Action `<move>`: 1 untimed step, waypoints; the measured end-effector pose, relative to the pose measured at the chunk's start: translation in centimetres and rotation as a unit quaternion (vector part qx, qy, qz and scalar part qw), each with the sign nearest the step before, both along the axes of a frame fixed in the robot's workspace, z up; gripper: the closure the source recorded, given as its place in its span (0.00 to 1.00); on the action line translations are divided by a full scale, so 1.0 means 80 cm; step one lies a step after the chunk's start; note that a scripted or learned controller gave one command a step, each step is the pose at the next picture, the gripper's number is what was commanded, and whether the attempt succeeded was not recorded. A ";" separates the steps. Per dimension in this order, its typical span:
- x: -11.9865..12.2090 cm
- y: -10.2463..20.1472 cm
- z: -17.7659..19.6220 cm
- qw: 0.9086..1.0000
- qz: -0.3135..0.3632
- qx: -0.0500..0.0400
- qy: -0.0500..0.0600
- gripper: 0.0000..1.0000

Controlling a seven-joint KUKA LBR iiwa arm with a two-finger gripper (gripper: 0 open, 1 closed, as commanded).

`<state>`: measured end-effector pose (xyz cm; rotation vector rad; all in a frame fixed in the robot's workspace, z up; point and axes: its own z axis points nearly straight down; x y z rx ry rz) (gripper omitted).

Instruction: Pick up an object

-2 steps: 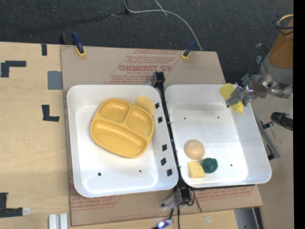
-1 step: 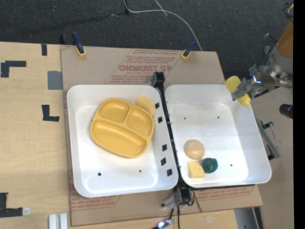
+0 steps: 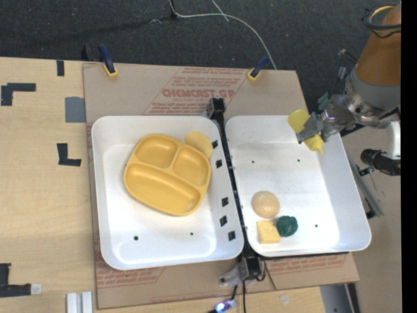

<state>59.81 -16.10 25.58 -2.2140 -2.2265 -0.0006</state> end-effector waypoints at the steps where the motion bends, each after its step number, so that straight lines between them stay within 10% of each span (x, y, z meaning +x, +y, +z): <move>1: -0.020 0.071 -0.017 1.000 0.000 0.000 0.001 1.00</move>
